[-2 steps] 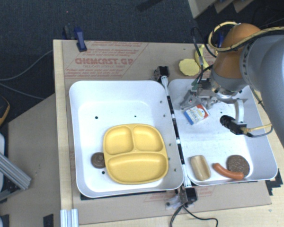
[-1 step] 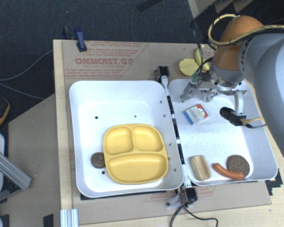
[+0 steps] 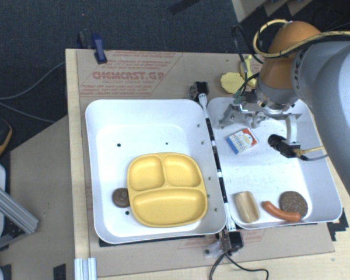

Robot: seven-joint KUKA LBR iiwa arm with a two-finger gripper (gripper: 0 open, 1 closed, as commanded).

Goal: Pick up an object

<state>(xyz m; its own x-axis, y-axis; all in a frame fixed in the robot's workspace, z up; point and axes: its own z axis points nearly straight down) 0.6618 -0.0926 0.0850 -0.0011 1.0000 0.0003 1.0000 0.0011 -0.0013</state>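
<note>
Carton [image 3: 241, 140] below hand [image 3: 243, 116]; fingers unclear.

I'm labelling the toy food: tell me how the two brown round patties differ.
The patty in the left bin looks smaller and darker, and lies touching the yellow divided plate. The patty in the right bin looks larger and redder-brown, and lies beside the sausage near that bin's front corner. Both are flat, round and lying flat.

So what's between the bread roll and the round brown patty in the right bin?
A toy sausage lies between the bread roll and the brown patty, seen in the camera view.
</note>
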